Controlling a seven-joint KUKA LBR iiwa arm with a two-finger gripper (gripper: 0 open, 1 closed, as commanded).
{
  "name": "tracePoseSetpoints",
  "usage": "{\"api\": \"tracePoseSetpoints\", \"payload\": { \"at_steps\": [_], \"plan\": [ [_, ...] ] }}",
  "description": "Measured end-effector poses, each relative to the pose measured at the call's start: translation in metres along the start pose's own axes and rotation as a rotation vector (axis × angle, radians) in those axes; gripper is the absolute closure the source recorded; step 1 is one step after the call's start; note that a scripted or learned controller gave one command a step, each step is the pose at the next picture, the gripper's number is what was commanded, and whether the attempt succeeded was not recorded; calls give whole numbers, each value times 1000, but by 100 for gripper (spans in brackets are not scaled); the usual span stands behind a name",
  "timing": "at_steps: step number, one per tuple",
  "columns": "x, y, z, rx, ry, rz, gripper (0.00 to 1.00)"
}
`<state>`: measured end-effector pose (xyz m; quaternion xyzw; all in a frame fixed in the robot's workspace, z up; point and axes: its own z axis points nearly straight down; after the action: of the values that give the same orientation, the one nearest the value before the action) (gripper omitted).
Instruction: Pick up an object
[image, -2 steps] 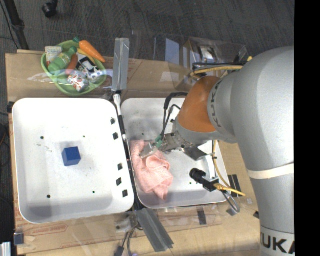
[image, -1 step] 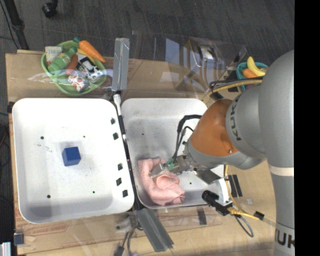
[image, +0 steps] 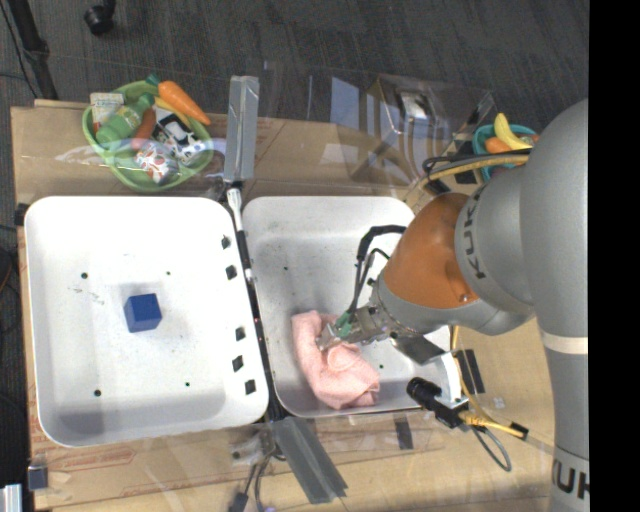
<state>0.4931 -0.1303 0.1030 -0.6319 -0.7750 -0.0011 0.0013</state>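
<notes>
A crumpled pink cloth (image: 333, 363) lies in the right bin (image: 300, 240), near its front wall. My gripper (image: 338, 334) is down in that bin at the cloth's upper right edge, with its tip pressed into the folds. The arm's orange band and grey wrist hang over the bin's right side and hide part of it. A blue cube (image: 143, 311) rests alone in the left bin (image: 70, 230), left of its middle.
A green bowl (image: 118, 172) filled with toy food and small items stands behind the left bin. Clear plastic stands and a second heap of colourful items sit behind the right bin. A grey divider runs between the two bins.
</notes>
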Motion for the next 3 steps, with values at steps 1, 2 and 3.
{"api": "tracePoseSetpoints", "payload": {
  "at_steps": [1,2,3],
  "plan": [
    [0,0,0,0,0,0,0],
    [18,40,11,1,-3,64,0],
    [19,40,1,3,-1,61,100]
  ]
}}
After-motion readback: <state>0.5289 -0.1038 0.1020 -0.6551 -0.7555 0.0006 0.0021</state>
